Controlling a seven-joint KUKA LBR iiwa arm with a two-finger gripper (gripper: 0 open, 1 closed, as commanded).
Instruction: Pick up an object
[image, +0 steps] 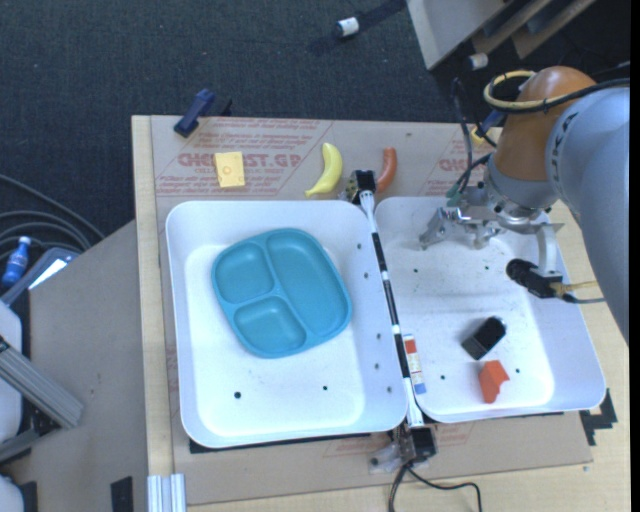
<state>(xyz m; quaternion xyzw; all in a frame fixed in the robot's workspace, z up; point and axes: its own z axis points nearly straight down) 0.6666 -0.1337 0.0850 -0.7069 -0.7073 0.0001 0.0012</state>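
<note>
In the right bin (560, 395) a black block (485, 337) lies toward the near side. An orange block (493, 381) sits just in front of it. My gripper (458, 232) hangs low over the far end of this bin, close to the back wall, well apart from both blocks. Its fingers are spread open and nothing is between them. The grey arm with its orange band (540, 115) comes in from the right above it.
A blue divided plate (281, 291) lies in the left bin (200, 400). Beyond the bins on the bench lie a banana (326, 170), an orange sausage-shaped toy (386, 168), a yellow card (229, 170) and a blue object (194, 112). A black hinge strip (385, 290) runs between the bins.
</note>
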